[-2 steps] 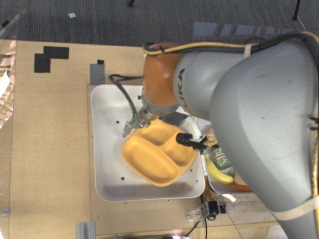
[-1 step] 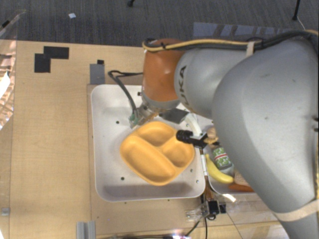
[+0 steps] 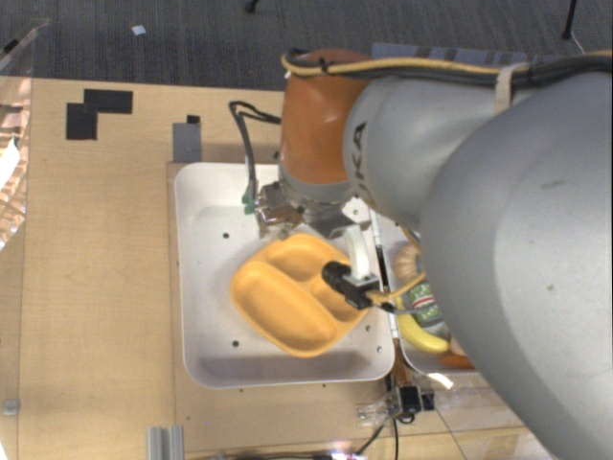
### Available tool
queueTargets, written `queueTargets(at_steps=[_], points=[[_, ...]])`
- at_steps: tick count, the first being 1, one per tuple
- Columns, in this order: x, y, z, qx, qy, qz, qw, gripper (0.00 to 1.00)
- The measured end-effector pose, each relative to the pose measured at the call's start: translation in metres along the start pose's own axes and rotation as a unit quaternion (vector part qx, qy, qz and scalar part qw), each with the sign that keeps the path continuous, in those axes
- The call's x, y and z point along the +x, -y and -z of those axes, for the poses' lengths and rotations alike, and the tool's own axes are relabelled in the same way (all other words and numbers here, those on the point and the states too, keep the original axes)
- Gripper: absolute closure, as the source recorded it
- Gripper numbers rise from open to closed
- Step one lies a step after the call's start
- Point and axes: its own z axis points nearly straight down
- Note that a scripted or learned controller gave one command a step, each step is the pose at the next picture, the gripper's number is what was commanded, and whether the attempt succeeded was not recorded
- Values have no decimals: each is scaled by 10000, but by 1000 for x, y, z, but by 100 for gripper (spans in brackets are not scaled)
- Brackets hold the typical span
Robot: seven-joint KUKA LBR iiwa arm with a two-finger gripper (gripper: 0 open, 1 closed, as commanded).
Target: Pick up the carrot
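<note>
We see the gripper [image 3: 292, 214] hanging over the left bin [image 3: 206, 257], above the far edge of a yellow divided dish [image 3: 287, 305]; we cannot tell whether it is spread or closed. The carrot [image 3: 458, 360] shows as an orange sliver in the right bin [image 3: 400, 355], just beside a banana [image 3: 421, 335], largely under the arm

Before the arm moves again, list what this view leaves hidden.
1. Right bin: camera view, mostly covered by the arm.
2. Orange sliver beside the banana: the arm hides the rest, so carrot or not is unclear.
3. Green-labelled item: cut off by the arm, unidentifiable.
4. Yellow dish: upper rim hidden under the arm.
</note>
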Motion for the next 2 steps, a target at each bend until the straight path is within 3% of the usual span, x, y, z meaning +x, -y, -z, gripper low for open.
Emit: queueTargets(at_steps=[1,2], points=[[52,72,-32,62,1,-1000,9950,100],[58,73,7,23,5,-2006,9797,100]])
